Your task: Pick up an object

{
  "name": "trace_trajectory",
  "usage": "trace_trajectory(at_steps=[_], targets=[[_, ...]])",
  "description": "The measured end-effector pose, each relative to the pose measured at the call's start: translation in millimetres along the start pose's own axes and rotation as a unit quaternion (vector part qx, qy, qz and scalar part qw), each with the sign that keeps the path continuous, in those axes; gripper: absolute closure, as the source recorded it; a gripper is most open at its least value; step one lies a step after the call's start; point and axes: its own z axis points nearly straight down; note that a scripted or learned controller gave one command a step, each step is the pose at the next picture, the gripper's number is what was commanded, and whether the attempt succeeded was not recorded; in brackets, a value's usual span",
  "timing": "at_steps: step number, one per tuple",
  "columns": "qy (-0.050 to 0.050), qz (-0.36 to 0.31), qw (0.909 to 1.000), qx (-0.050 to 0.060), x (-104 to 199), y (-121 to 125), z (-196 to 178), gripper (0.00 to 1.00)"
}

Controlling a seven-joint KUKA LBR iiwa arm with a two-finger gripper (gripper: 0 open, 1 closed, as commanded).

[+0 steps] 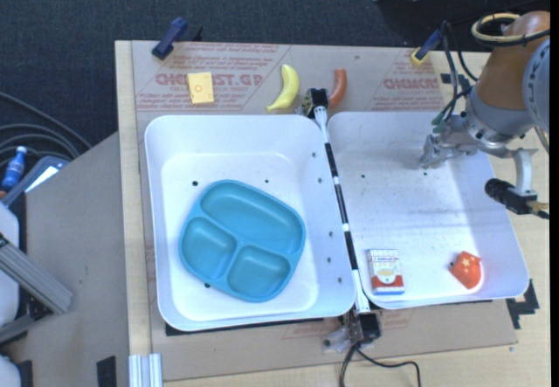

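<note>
At the near edge of the right bin, a small box with a red and white face is seen lying flat, close to the divider between the bins. Just to its right, near the same front rim, a small red object is found; its exact kind cannot be made out. The two are apart from each other and nothing touches them.

In the left bin, a blue sectioned plate is laid flat, toward the near half of the floor.

Farther back in the right bin, the end effector is held low over the bin floor near the far right corner, well apart from the box and the red object. Whether its fingers are spread or closed cannot be told, and nothing is seen gripped.

Beyond the bins, on the tabletop, a yellow banana and an orange piece are placed side by side near the far end of the divider, with a small yellow square set to their left.
</note>
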Motion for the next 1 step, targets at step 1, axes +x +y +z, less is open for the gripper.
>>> trace_trajectory(at_steps=[1], targets=[[0.002,0.001,1.0000,0.001,49.9,26.8,10.6,1.00]])
